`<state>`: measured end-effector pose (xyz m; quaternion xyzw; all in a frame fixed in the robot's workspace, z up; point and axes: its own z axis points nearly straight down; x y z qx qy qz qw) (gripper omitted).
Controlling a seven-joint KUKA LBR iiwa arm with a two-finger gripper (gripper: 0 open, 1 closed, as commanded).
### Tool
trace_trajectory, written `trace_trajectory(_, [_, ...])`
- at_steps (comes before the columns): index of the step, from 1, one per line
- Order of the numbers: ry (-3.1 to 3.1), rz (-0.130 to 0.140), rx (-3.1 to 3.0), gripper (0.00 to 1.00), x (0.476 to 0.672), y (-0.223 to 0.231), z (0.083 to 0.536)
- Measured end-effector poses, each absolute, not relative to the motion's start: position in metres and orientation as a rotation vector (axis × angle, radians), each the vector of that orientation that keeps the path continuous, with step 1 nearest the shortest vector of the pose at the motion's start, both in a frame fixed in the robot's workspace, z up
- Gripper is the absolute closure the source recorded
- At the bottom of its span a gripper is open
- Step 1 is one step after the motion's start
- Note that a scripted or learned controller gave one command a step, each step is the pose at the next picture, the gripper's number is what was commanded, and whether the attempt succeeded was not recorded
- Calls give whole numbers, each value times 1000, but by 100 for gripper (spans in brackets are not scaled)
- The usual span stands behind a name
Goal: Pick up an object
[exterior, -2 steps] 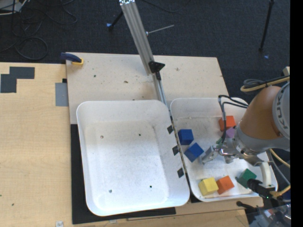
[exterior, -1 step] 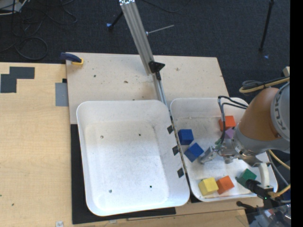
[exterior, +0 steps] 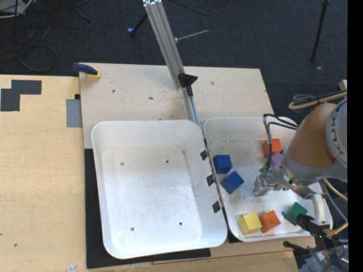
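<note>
Hand (exterior: 262,187) low in right white bin (exterior: 244,130), grip state impossible to tell. Nearest small blue block (exterior: 232,181) looks light, rigid, probably slick; pinch flat opposite faces.

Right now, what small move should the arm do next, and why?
Probably shift the gripper slightly toward the nearer blue cube before descending. It hangs low in the right bin over bare floor, with that cube apart on its left, so nothing lies under it to grasp.

Two blue blocks (exterior: 222,163), two orange blocks (exterior: 270,220), one yellow block (exterior: 249,223), one green block (exterior: 295,212), white bins (exterior: 113,135).
</note>
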<state>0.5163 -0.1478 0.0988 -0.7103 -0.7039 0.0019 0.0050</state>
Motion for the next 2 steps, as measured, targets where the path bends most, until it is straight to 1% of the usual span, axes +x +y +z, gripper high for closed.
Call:
trace_trajectory(1, [-2222, 1, -2220, 100, 516, -150, 159])
trace_trajectory(2, [-2222, 1, -2220, 100, 519, -143, 202])
